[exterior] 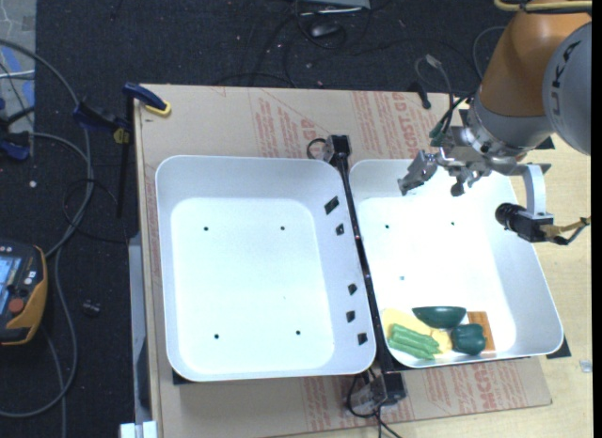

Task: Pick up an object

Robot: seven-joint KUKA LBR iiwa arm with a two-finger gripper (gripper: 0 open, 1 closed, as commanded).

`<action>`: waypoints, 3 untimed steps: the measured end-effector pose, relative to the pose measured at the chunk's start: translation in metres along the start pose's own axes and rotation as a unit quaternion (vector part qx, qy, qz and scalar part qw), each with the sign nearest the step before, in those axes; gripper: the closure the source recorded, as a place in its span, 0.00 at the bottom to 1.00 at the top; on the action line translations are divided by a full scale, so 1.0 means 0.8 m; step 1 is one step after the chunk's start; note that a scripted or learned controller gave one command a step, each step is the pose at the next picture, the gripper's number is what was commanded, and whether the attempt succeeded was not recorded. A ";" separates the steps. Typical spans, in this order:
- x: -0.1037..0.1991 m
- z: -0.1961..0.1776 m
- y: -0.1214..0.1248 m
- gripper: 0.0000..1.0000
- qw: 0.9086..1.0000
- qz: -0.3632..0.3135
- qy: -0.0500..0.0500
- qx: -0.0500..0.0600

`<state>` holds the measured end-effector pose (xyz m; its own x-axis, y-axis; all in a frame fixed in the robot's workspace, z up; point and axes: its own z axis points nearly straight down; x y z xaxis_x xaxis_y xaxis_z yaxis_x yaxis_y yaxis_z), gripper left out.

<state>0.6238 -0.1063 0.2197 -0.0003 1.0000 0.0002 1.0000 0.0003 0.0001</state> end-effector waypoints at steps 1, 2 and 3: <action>0.000 -0.013 0.000 1.00 1.000 0.000 0.000 0.000; 0.109 -0.211 0.000 1.00 1.000 -0.004 0.001 -0.007; 0.159 -0.384 -0.007 1.00 1.000 -0.001 0.001 -0.005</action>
